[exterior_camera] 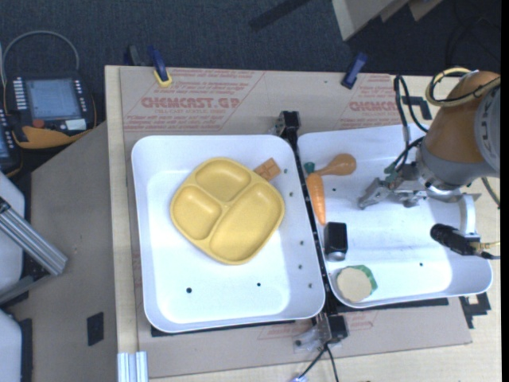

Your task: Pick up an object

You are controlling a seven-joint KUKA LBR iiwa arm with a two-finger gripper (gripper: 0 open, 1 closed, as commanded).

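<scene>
open, empty tool [367, 199] in right bin [445, 273]; carrot [318, 198], black block [336, 239], round lid [355, 283] leftward

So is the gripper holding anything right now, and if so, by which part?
Nothing is held. The gripper hangs open over a bare patch of the right bin, with no object between its fingers. The carrot lies apart, to its left in the picture.

Brown block [268, 169] is partly hidden under yellow divided plate [228, 210]. Arm [465, 130] is cut off by right edge. Tool [371, 196] fingers too small to tell, state unclear.
</scene>
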